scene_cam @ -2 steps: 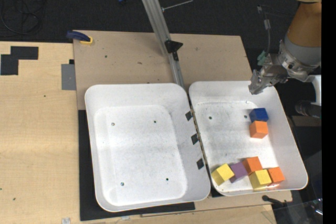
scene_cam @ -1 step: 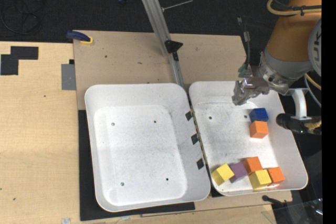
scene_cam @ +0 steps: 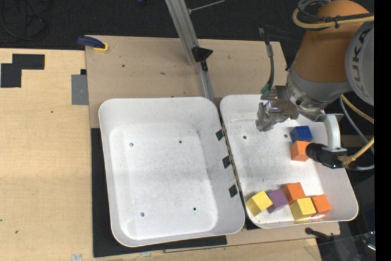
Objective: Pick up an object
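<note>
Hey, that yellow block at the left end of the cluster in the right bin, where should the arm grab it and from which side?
Probably from straight above, pinching the yellow block across its near and far faces. Its left side is open bin floor, but the purple block presses against its right.

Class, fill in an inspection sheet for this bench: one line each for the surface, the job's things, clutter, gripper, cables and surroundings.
Surface: wooden bench bearing left bin and right bin, side by side.
Job's things: in the right bin, blue cube above orange cube near its right wall; at the near edge a cluster: yellow cube, purple cube, orange block, second yellow cube, second orange block.
Clutter: nothing seen in the bins.
Gripper: gripper over the right bin's far part, holding nothing visible.
Cables: cable running to the wrist; looped hose atop the arm.
Surroundings: slanted metal rail; blue clamp at the bench's far left corner.
</note>
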{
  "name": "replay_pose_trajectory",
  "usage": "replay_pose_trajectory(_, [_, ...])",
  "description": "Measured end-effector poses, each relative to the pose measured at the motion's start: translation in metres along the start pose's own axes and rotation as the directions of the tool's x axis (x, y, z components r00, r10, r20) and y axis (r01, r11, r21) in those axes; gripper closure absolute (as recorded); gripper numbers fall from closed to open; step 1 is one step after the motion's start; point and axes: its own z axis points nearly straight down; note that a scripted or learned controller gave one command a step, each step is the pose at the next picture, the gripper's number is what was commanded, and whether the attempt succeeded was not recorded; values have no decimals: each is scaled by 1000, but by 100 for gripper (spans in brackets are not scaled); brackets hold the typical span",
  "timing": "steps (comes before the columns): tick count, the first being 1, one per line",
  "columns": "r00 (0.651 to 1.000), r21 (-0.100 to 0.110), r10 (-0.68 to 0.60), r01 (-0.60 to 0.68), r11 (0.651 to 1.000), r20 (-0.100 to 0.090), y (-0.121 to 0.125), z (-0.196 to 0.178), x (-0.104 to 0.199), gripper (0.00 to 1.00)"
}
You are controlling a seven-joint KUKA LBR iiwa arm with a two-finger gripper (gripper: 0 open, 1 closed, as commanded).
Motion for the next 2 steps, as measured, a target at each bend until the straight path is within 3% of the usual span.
replay_pose_trajectory(2, [1000,1,-1,1,1000,0,-37,26,98,100])
